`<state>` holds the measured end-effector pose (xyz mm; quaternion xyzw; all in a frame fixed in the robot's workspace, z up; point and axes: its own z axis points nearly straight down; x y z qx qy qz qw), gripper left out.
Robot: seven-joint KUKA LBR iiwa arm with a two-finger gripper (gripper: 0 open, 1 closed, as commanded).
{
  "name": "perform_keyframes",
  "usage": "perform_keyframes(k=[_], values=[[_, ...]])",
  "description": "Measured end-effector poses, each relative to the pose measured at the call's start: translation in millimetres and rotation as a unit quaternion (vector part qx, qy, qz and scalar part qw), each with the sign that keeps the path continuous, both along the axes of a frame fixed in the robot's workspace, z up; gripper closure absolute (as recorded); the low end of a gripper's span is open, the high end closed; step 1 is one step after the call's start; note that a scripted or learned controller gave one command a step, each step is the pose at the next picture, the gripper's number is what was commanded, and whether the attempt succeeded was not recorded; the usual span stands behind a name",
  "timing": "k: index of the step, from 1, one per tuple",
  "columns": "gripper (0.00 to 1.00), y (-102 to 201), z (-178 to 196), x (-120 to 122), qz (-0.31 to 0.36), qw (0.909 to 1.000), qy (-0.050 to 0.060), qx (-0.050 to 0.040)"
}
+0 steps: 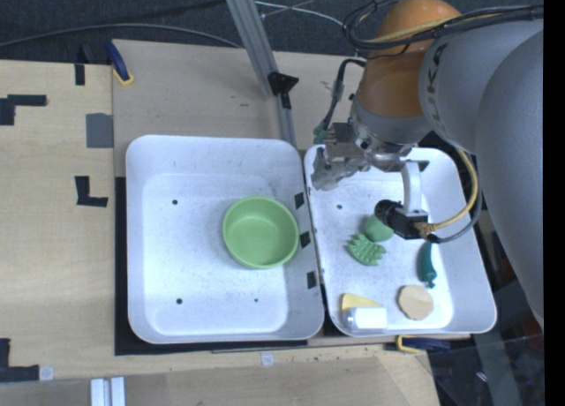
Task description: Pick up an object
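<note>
The grey arm [494, 95] with its orange band [402, 51] reaches in from the right and hangs over the upper left corner of the right bin [472, 307], where the gripper [328, 170] sits low, close to the wall that the two bins share; nothing shows between its tips, and whether it stands wide or narrow cannot be told from this slanted look down on it. A white bracket and a black cylinder [395, 216] hang off the wrist over the middle of that bin, with a yellow cable looping out to the right. The things to pick lie in the lower half of the right bin, all apart from the gripper: a small green block [380, 229] just beside the black cylinder, a green spiky piece [365, 250] just below it, a slim teal piece [428, 263] near the right wall, a tan round piece [415, 302] toward the lower right corner, and a yellow wedge [357, 301] touching a white block [369, 317] at the front wall. In the left bin [150, 307] a green bowl [260, 232] stands upright, right of the middle and near the shared wall. A grey pole [252, 33] slants across the bench [53, 219] behind the bins
</note>
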<state>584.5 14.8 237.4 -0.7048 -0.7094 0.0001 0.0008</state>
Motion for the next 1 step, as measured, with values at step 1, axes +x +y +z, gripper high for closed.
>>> perform_keyframes(k=[1], values=[[1.0, 36.9, -14.8, 33.3, -0.001, 1.0, 0.0, -0.0005]])
